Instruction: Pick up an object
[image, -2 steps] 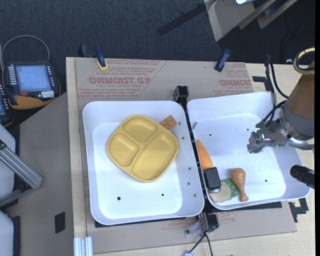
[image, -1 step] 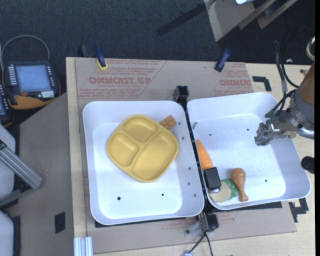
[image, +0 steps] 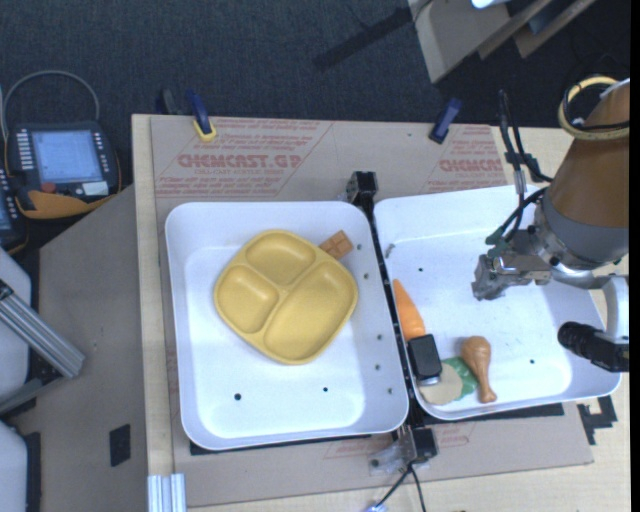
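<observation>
In the right bin lie an orange carrot, a small black block, a tan drumstick and a green-and-white flat piece, all near the bin's front left corner. My gripper hangs over the middle of the right bin, above and to the right of these objects, with nothing seen between its fingers. The arm's orange band and grey wrist come in from the right.
The left bin holds a yellow sectioned plate, with a small brown block at its far right edge. A black divider strip runs between the bins. A teach pendant sits off the bench at the left.
</observation>
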